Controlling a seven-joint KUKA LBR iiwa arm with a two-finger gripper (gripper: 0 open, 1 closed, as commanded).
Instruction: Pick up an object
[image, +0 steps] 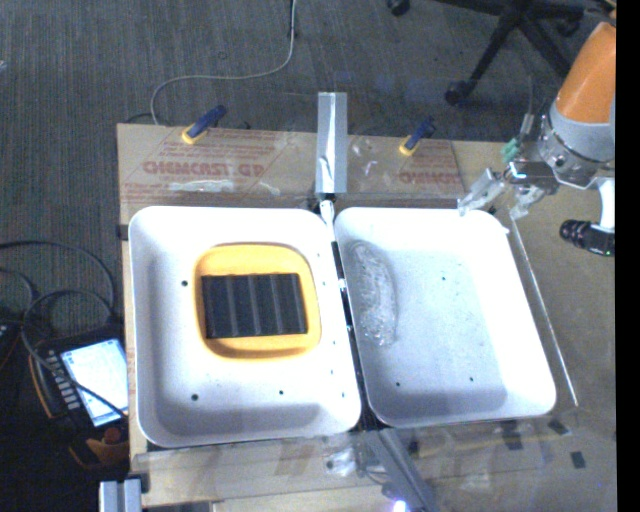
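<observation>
Above the right bin's (520, 300) far right corner, the gripper (497, 196) hovers with fingers spread and empty, so the approach step remains: reaching toward the clear plastic object (372, 292) or the yellow-framed object (256, 300) in the left bin (160, 330).

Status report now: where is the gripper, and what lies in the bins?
Gripper open, holding nothing, above right bin's far corner. Yellow tray in left bin. Clear plastic piece in right bin. Nothing blocking.

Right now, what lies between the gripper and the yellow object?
In the camera view, between the gripper and the yellow object: the right bin floor, a clear crumpled item, then the bins' adjoining rims.
</observation>
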